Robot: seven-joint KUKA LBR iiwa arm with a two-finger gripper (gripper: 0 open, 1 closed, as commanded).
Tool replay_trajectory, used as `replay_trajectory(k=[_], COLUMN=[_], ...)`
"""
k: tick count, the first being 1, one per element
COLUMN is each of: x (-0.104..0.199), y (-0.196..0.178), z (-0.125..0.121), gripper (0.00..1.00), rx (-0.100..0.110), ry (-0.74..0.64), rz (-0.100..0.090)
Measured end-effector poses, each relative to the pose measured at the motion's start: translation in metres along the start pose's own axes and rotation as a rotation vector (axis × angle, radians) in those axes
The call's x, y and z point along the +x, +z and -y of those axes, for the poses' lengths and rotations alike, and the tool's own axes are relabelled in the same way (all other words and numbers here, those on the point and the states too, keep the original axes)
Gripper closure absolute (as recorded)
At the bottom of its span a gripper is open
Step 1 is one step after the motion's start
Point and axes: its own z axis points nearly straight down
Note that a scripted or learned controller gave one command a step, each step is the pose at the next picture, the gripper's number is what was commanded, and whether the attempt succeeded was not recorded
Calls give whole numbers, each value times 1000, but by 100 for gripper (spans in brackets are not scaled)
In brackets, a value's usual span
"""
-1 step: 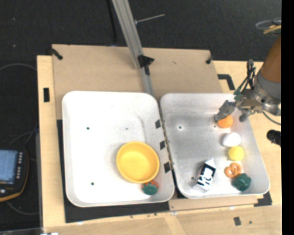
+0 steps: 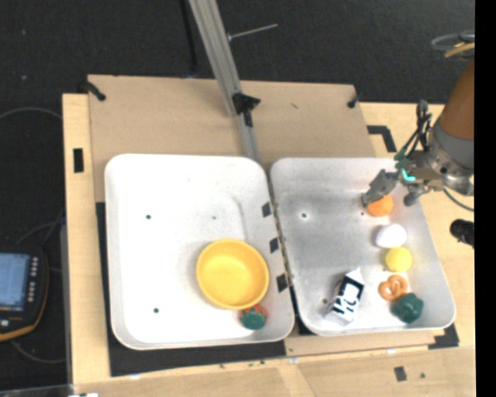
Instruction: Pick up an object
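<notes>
Bench (image 2: 190, 114) of pale board carries two shallow white bins side by side. The left bin (image 2: 149, 197) holds a yellow bowl (image 2: 232, 273) toward its near right corner, with a small teal-and-red toy (image 2: 254, 318) touching the bowl's near side, right at that corner. The right bin (image 2: 322, 197) has its far left half bare, which leaves open room for the arm to swing; its objects run along the right edge. From far to near they are: an orange ball (image 2: 381, 206), a white ball (image 2: 390, 236), a yellow ball (image 2: 398, 260), an orange pretzel-shaped piece (image 2: 393, 287) and a dark green lump (image 2: 409, 308). A black-and-white carton (image 2: 345, 297) lies tilted near the bin's near edge.

The gripper (image 2: 393, 187) hangs at the far right corner with its jaws spread, straddling the orange ball's far side. The ball looks to sit on the bin floor, so I judge nothing lifted yet: closing and raising remain. The bin wall is close there.
</notes>
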Motion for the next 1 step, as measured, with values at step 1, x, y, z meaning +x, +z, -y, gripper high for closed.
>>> replay_trajectory(k=[1], x=[0], y=[58], z=[-8], gripper=[0], rx=[5], ry=[0], rz=[0])
